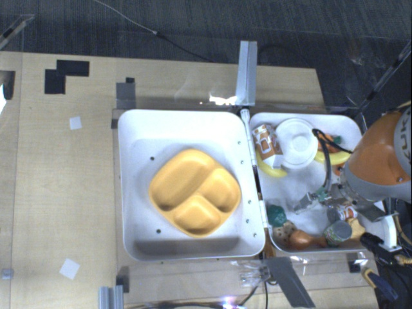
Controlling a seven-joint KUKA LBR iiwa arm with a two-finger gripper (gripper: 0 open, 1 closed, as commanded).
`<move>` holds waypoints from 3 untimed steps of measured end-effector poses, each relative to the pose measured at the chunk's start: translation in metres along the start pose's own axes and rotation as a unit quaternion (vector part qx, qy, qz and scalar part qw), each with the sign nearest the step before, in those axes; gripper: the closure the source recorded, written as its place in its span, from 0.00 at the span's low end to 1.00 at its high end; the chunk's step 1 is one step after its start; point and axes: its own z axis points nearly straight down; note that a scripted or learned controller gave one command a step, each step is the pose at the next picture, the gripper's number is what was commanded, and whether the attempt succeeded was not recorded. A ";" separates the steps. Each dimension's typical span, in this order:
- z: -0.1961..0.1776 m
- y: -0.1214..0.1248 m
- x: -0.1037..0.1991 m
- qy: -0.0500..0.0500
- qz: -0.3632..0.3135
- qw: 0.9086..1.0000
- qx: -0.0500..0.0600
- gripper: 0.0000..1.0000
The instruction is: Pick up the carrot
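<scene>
One yellow tray (195, 190) in left bin (132, 172); one banana (273, 168); hand (320, 197) state unclear.

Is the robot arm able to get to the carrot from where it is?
Probably yes. The carrot lies in the right bin, partly under a black cable; the gripper hangs over that same bin, nothing solid between.

Your bench (58, 192) and what sits on it

You have two white bins side by side toward the bench's right end: the left bin (138, 172) and the right bin (351, 126), touching along a shared edge. Small pale paper squares (76, 123) lie near the left edge.
</scene>
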 end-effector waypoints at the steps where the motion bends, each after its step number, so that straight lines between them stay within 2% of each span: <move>1: -0.119 0.033 -0.013 0.000 0.179 0.984 0.002 0.00; 2: -0.157 0.138 -0.054 -0.001 0.235 0.972 0.003 0.00; 3: -0.022 0.173 -0.024 0.001 0.248 0.969 0.011 0.00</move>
